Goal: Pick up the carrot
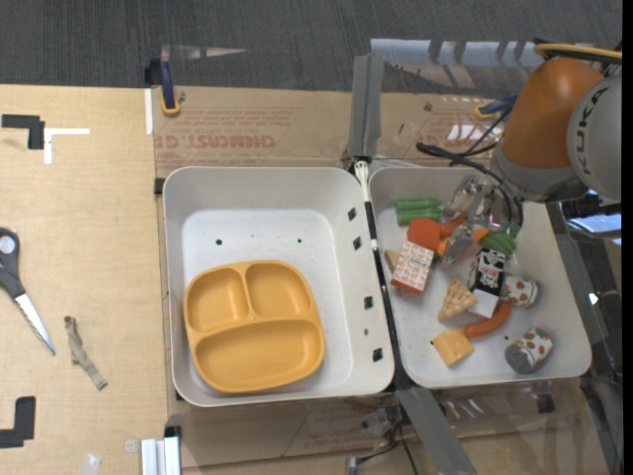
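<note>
Orange and stiff, the carrot (429,234) (likely light plastic) seems best gripped across its middle. Whether the tool (467,228) is open cannot be told.

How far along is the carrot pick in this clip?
Done: the arm has reached into the right bin, and its gripper sits low among the toy food. In hand: the gripper is right at the carrot, whose orange body lies beside the orange pepper. A closed grasp cannot be confirmed. Left: gripping and lifting the carrot, which looks to be still lying in the bin.
</note>
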